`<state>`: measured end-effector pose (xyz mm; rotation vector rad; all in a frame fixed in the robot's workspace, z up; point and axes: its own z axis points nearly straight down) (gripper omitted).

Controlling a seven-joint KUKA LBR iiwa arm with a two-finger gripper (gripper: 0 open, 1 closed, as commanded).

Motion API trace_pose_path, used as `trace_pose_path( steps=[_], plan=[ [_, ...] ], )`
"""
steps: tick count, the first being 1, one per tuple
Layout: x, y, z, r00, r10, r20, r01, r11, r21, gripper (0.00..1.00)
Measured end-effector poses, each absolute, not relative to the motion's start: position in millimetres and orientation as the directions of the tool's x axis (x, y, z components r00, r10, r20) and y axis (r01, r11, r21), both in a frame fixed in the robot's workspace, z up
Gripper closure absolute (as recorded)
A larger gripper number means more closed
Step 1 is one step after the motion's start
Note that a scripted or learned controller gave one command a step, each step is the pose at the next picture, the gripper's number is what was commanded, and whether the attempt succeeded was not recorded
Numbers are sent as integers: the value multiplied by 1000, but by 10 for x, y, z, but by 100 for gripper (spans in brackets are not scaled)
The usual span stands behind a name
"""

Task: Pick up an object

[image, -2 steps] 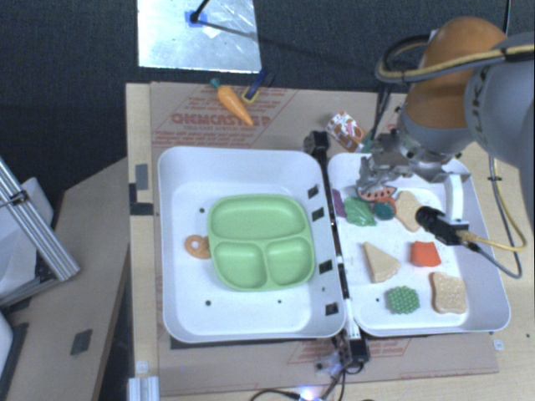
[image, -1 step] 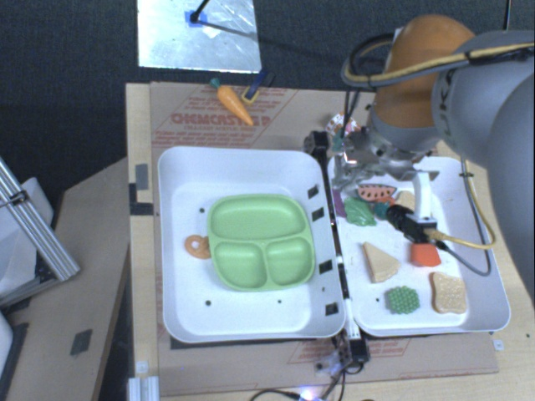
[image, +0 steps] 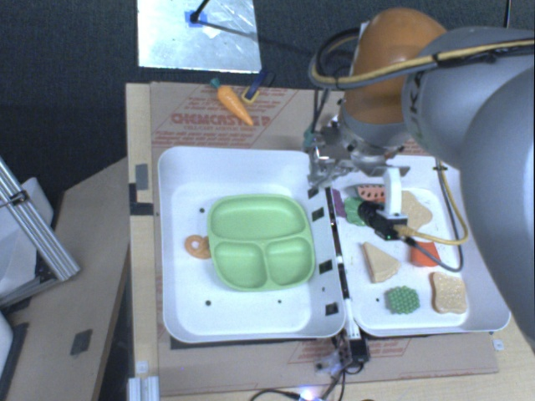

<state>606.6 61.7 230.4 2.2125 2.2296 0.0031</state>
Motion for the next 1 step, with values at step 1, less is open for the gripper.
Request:
trace_pose_path(
  steps=[1],
  plan=[
    [5984,1026,2299,-9,1000,1,1000,9,0,100]
  ],
)
